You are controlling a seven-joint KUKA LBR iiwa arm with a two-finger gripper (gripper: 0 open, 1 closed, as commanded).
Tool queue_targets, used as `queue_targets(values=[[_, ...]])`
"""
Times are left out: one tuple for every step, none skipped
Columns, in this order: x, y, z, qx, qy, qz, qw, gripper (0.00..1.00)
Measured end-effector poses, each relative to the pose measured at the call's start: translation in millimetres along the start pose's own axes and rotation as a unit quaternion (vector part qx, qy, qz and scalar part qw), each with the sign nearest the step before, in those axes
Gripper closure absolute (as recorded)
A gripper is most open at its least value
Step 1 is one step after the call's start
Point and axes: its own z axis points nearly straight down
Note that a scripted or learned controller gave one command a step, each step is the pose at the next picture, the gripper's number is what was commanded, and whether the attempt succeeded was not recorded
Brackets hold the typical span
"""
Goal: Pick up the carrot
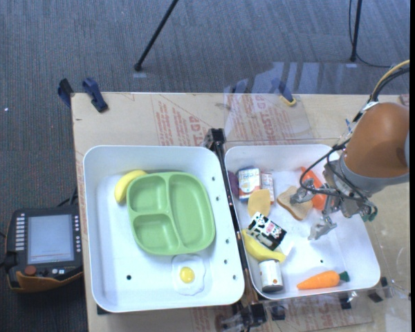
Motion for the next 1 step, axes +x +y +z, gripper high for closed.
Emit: queue_targets(values=[[81.9,24.4,-1.1,0.001,-0.002,0.091,0.9958,0.00]])
